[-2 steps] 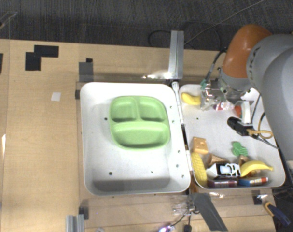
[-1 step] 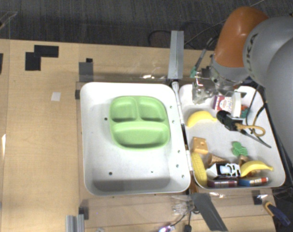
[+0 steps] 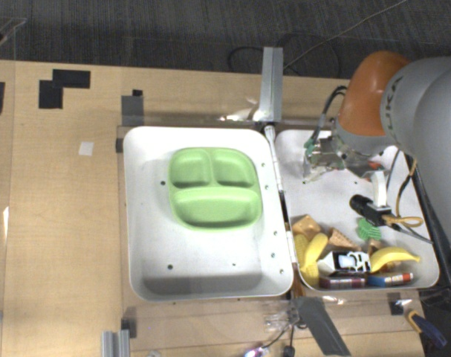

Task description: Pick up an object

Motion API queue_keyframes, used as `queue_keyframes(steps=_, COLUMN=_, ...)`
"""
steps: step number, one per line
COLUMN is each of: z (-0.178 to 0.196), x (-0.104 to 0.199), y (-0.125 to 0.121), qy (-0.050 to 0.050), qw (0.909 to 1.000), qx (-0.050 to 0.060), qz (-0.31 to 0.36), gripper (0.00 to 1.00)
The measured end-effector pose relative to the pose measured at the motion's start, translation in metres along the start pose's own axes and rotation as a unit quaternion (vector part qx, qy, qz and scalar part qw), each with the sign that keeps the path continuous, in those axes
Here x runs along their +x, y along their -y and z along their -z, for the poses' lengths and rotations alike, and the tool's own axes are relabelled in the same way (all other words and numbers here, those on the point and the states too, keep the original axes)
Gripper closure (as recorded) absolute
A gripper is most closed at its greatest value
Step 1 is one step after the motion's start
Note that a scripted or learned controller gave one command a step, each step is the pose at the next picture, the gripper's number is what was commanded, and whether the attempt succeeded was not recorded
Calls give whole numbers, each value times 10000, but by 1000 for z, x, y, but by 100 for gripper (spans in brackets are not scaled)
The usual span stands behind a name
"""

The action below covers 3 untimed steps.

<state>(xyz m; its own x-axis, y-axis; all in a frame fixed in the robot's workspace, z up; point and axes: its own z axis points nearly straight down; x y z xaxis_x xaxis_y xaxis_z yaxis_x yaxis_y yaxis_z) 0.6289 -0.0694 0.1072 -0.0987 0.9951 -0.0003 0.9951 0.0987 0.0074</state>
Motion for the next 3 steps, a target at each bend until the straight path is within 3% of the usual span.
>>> queue_keyframes(steps=1, z=0, x=0, y=0, qy=0, qw=10000, qx=1, qz=-2, gripper=0)
queue_keyframes(steps=2, z=-16, x=-12, y=32, qy=1, qw=9999, qx=-39, qz=-126, gripper=0)
queue_keyframes(steps=3, z=-18, x=-27, y=-15, qy=8, qw=9980, qx=-24, qz=-639, gripper=0)
